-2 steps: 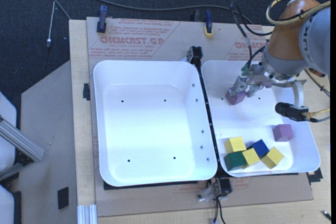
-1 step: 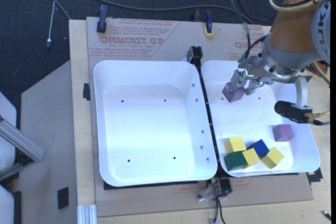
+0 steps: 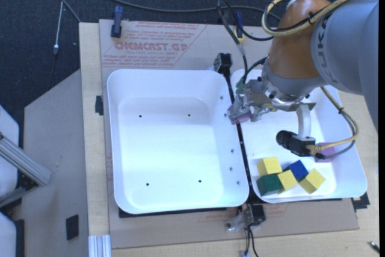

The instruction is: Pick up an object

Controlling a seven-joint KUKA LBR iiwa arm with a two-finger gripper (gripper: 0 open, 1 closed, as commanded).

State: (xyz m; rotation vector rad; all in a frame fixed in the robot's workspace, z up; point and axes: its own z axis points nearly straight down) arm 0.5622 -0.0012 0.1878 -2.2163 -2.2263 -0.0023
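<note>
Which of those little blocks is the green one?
The green block at the cluster's lower-left corner, directly below a yellow block; the others are yellow or blue.

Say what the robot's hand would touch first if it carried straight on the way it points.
Most likely the rims where the left bin and right bin meet; the hand hangs above that seam. The blocks lie off its line. Depth is unclear from above.

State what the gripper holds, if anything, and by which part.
Cannot be told: the gripper hangs at the edge of the right bin, apart from the blocks.
</note>
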